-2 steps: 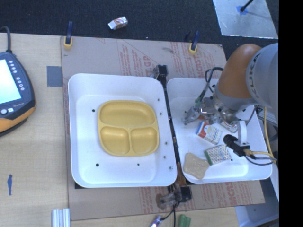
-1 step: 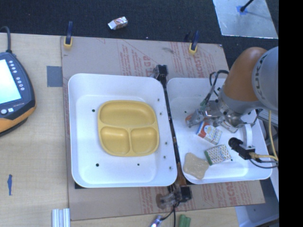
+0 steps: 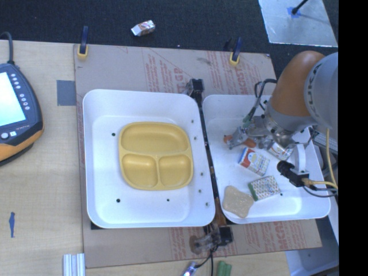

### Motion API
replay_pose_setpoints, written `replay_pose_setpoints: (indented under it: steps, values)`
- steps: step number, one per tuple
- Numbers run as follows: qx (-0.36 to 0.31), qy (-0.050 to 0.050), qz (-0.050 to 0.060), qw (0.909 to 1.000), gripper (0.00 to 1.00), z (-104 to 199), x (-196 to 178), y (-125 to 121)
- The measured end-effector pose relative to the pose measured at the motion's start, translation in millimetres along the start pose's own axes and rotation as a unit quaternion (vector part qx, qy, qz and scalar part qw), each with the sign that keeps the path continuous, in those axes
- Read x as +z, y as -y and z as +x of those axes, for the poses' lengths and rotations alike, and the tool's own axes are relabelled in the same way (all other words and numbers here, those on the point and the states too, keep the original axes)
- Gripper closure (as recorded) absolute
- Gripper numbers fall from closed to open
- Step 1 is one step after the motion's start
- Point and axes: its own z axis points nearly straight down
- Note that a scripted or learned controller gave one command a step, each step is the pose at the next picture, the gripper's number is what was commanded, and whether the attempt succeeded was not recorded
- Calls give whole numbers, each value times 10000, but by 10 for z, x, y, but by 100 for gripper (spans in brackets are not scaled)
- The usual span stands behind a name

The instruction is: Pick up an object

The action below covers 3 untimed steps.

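In right bin [image 3: 313, 211] — claw [image 3: 244, 135], small carton [image 3: 254, 160]

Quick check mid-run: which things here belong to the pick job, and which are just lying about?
Job: hand; in the right bin: small carton, green packet, beige pad.

Lying about: yellow tray in the left bin, pendant, wrapper on the floor.

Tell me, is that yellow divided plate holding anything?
Empty. The yellow divided plate lies flat in the left bin, and all three compartments show only bare yellow surface.
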Motion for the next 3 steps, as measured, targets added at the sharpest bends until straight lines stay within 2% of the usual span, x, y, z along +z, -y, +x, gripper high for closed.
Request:
replay_pose_setpoints:
  steps: [1,2,3]
  values:
    - [-2,1,2,10000,0,243,-2,-305]
    - [-10,1,7,10000,100,235,-104,-306]
    - [-10,1,8,10000,0,236,-103,-305]
